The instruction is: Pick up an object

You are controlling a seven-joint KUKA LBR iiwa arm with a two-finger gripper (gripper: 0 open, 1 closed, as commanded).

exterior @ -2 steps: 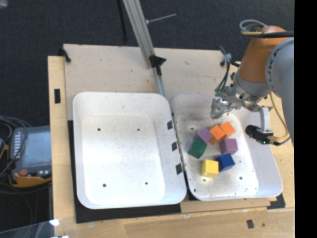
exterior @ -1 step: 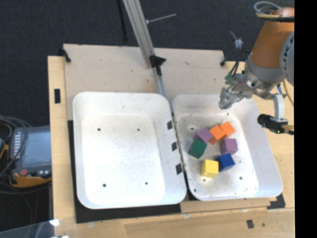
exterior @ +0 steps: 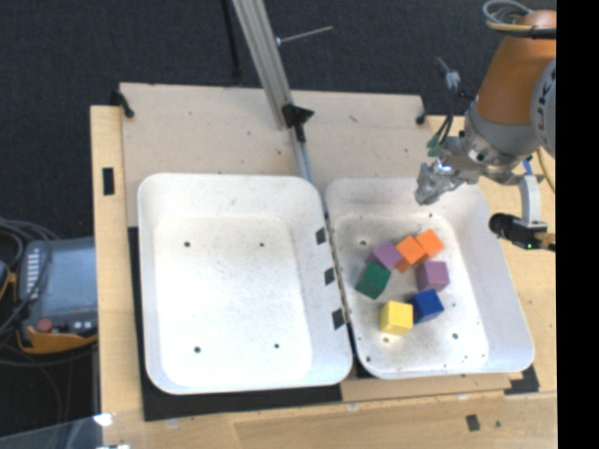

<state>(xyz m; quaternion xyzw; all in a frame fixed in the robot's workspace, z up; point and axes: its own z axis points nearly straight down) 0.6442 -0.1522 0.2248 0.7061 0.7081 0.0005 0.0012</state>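
Small matte coloured cubes (exterior: 408, 280) clustered in the right bin (exterior: 501, 344); tool (exterior: 429, 190) above its far edge, opening seemingly indiscernible.

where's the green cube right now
In the camera view the green cube lies in the right bin, at the left edge of the block cluster, just below-left of a purple cube and up-left of the yellow cube.

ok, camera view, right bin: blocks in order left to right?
Green block → yellow block → blue block. The purple and orange blocks overlap these in left-right position, so they are left out.
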